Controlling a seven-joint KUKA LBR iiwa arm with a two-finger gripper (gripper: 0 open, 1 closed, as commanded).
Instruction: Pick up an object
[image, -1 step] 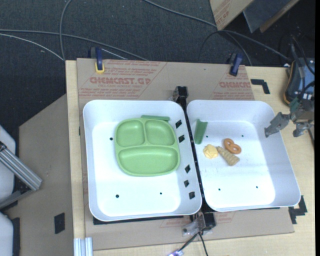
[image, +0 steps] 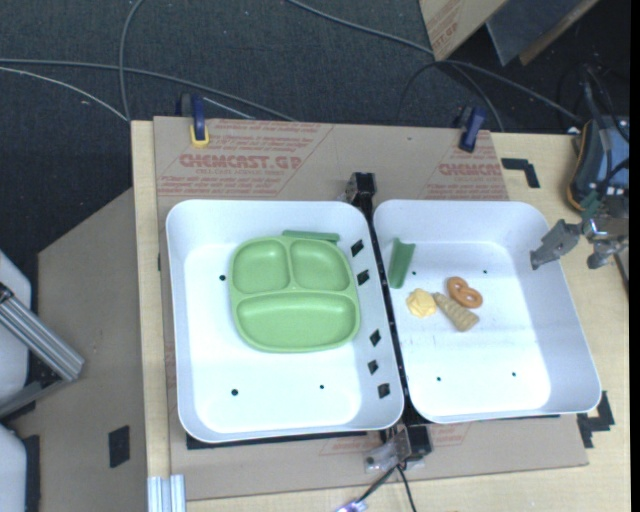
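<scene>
Approach step, nothing grasped: gripper (image: 573, 243) spread open over right bin (image: 520, 395) rim at three o'clock. Needs reaching toward nine o'clock, down onto pretzel (image: 464, 292).

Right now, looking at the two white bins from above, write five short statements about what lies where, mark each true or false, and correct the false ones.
1. The green divided plate lies in the left bin. True.
2. The pretzel lies on the green divided plate. False: it lies on the floor of the right bin, next to the yellow piece.
3. The gripper is at the right bin's right edge, with nothing between its fingers. True.
4. The green stick lies in the right bin near the divider. True.
5. The cone-shaped tan piece sits in the left bin. False: it is in the right bin, just below the pretzel.
</scene>
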